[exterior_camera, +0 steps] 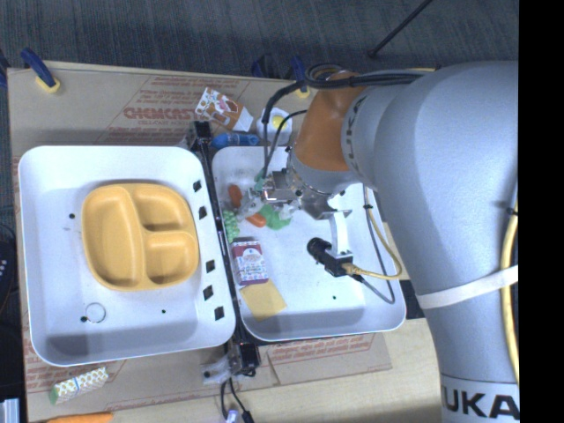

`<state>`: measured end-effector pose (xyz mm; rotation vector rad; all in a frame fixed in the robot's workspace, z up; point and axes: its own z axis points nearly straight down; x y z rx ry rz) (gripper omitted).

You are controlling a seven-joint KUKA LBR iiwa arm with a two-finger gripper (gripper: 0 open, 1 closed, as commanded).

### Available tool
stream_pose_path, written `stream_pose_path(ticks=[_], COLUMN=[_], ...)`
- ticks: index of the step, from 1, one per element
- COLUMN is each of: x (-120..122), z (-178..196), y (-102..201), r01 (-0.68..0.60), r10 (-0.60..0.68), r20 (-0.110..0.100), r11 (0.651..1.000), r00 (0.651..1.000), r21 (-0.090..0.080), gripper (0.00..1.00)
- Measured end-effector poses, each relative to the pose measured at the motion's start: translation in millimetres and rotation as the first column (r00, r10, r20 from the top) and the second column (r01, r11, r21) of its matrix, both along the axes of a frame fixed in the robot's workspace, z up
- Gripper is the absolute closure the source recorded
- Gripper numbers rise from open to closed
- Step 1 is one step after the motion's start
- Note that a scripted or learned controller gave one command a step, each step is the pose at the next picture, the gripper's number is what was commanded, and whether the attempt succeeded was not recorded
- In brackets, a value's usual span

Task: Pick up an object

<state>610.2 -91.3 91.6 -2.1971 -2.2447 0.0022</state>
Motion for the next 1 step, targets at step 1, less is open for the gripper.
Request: stream_pose_path(ticks=[1], x=[0.2], z=[10.0], y=[0.3], r01=[-0.005], r10=[0.005], r20=[-0.001], r11=[1.000], r00=[1.000], r21=[0.000], gripper=[1.00])
